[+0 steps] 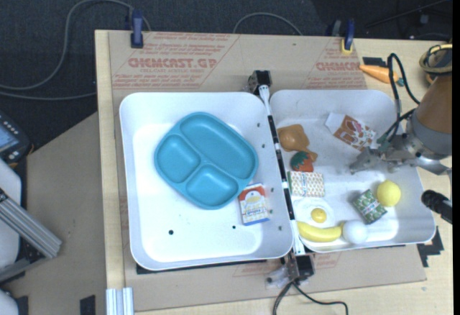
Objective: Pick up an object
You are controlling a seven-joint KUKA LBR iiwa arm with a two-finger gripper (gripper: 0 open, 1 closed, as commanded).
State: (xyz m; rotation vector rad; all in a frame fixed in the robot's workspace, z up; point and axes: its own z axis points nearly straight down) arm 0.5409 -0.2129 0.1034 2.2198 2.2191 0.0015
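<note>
The right bin (338, 106) holds several toy foods. Among them are a brown bun (292, 137), a red and green piece (302, 161), a wafer packet (306, 183), a fried egg (317, 214), a banana (319, 232), a white egg (353, 232), a green packet (367, 206), a yellow lemon (388, 193) and a red-and-white snack packet (351, 131). My gripper (368, 160) is low over bare bin floor, between the snack packet and the green packet. Nothing shows in its grasp. The arm (433, 123) comes in from the right.
The left bin (144, 220) carries a blue divided plate (205, 160) and a small carton (254, 205) near the divider. An orange tool (377, 72) and cables lie on the bench behind the right bin.
</note>
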